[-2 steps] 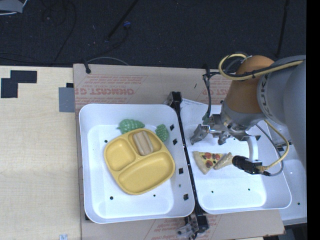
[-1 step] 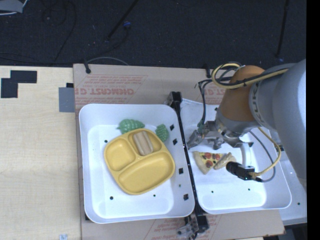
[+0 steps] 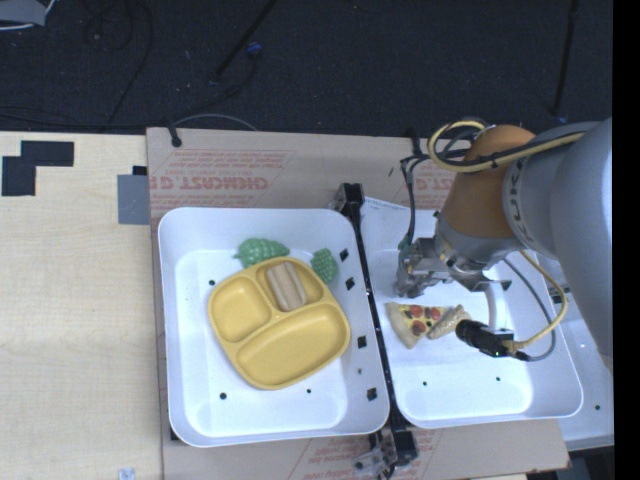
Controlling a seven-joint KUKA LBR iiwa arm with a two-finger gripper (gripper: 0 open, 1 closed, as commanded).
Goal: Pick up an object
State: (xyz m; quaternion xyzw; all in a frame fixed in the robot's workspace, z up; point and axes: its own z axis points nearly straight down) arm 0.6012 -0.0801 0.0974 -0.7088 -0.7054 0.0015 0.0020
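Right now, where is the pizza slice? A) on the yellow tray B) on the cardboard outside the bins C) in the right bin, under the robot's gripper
C: the pizza slice lies on the floor of the right bin, just below the gripper.

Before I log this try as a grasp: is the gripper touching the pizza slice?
Cannot tell. In the camera view the gripper hangs just above the pizza slice in the right bin, and the slanted angle hides any contact or gap.
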